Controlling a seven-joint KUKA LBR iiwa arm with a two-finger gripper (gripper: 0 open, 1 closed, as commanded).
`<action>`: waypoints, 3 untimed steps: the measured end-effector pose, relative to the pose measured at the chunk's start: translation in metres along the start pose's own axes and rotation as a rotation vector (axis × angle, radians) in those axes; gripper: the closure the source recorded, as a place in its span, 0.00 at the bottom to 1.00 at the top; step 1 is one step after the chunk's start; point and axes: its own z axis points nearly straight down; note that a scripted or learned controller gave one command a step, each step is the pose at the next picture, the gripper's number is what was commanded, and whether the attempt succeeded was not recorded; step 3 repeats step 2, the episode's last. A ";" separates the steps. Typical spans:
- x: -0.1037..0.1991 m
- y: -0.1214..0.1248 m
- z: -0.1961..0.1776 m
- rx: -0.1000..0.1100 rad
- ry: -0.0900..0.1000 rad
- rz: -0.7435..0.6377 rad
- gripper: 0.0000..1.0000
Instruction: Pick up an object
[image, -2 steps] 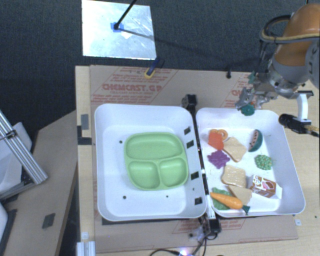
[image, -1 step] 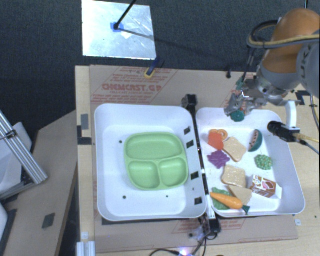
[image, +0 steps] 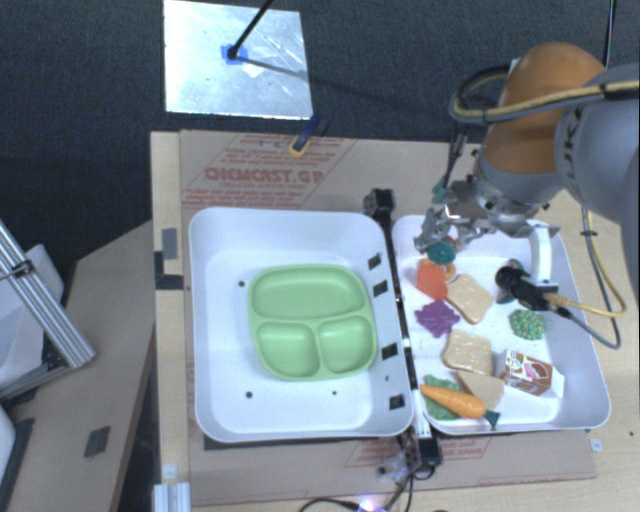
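Two white bins sit side by side on the counter (image: 250, 165). Left bin (image: 215, 300) holds a green plate (image: 310, 320). Right bin (image: 580, 385) holds toy food — an orange block (image: 432, 281), bread (image: 469, 298), a carrot (image: 455, 401). At the upper right, the end effector (image: 438, 240) hangs just above the orange block; I cannot tell its grip.

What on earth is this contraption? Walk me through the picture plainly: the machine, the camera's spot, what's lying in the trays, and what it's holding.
This is a robot arm, grey with an orange band, reaching in from the right. One camera looks down at a slant from above. Two white bins sit side by side. The left bin holds a green plate. The right bin holds toy food: a carrot, bread slices, a purple piece, an orange block. The end effector hangs over that bin's far corner; I can't tell whether it holds anything.
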 end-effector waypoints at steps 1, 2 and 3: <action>0.058 -0.024 -0.005 -0.001 -0.001 0.000 1.00; 0.045 -0.012 -0.004 -0.005 -0.002 0.008 1.00; 0.045 -0.012 -0.004 -0.005 -0.002 0.008 1.00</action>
